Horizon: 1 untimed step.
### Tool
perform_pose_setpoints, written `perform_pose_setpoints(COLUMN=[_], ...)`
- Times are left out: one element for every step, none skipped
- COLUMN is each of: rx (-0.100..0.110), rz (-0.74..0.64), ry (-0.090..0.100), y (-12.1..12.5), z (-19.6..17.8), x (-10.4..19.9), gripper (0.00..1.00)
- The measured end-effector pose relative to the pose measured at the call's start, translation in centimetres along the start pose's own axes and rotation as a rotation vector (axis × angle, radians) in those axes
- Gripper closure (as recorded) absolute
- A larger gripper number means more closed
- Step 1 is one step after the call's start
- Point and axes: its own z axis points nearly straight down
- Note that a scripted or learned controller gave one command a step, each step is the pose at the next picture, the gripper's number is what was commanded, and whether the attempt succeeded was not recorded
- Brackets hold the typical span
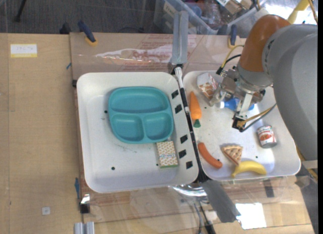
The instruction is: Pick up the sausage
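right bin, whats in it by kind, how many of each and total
sausage: 1
carrot: 1
banana: 1
pizza slice: 1
can: 1
pale wrapped item near the gripper, too blurred to name: 1
blue thing, partly hidden by the gripper: 1
total: 7

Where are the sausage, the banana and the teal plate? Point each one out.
sausage (209,156), camera view, middle of its length.
banana (249,168), camera view, middle of its curve.
teal plate (139,100), camera view, floor of its large compartment.
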Motion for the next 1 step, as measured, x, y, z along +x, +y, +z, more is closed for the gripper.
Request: perform_pose_setpoints(rx=[-0.019], rz=[0.002], ry=[0.01], y=[0.23], z=[-1.2], x=[0.34], gripper=[1.0])
